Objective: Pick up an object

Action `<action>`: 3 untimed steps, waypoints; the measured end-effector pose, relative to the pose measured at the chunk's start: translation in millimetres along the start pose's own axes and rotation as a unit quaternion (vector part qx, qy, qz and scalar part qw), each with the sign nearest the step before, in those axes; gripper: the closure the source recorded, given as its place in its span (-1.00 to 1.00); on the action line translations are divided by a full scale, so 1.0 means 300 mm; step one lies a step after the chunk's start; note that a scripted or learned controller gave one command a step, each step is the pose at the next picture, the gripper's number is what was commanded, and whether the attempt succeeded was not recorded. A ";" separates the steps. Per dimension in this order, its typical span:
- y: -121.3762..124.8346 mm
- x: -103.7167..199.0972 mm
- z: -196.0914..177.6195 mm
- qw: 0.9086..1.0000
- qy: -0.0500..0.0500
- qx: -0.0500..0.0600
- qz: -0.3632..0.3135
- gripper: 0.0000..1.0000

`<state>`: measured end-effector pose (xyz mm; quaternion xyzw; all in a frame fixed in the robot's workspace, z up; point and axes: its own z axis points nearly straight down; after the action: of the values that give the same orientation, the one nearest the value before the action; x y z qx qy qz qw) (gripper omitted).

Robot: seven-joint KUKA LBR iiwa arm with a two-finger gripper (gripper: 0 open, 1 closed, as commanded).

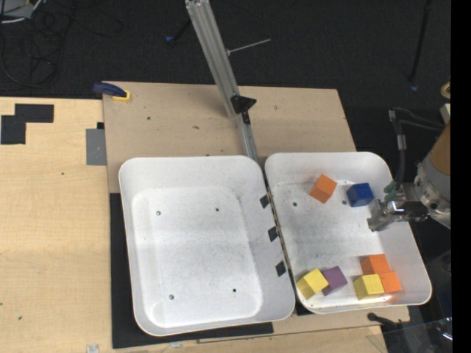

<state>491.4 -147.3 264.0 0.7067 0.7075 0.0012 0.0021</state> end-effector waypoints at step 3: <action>0.035 0.527 0.029 1.000 0.002 0.004 -0.002 1.00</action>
<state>501.6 10.9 255.1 0.7054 0.7088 -0.0004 -0.0018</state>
